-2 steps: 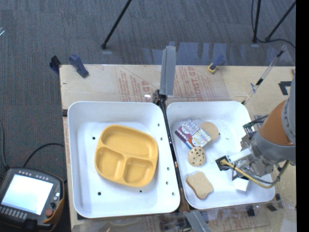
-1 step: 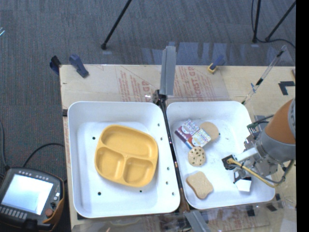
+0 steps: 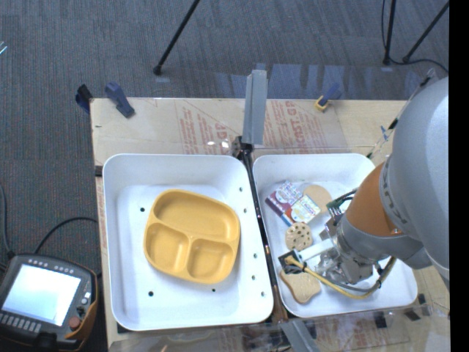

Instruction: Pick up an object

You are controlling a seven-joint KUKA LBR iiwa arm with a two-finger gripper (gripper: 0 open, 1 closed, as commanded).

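Low in the right bin, the gripper sits down among the clutter, its grey body and a loop of yellow cable covering the tips, so I cannot tell how it is set or whether it has anything. A black-and-yellow piece of it lies just left of the body, touching the top of a tan, bread-shaped toy that rests flat near the bin's front wall. Just above that, a round cookie with dark specks lies beside the gripper's white bracket. Further back in the same bin is a crinkled packet, white with purple and red print, and a pale tan oval piece lies against its right side. The arm rises to the right, its orange band just above the wrist.

Across the divider, the left bin holds a yellow plate with three compartments, lying flat near the middle and slightly skewed. Both bins sit side by side on the bench. A pendant with a lit screen sits on the floor at lower left.
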